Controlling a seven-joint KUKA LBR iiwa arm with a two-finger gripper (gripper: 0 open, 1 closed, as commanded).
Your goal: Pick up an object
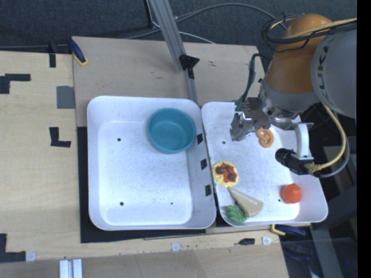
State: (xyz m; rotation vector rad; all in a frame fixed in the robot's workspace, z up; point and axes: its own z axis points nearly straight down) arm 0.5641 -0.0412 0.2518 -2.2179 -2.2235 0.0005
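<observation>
My gripper [239, 132] hangs over the upper part of the right bin [261, 213], near its left wall. A small orange pretzel [265, 137] lies just to the right of the gripper on the bin floor. Lower down lie a small pizza piece [225, 173], a beige cheese wedge [246, 202], a green broccoli piece [235, 214] and a red-orange tomato [291, 193]. I see nothing between the fingers.
A blue bowl [170, 130] sits in the upper right of the left bin [116, 213]. A grey pole [174, 36] slants down to the divide between the bins. The arm's orange band [298, 45] and cables fill the upper right.
</observation>
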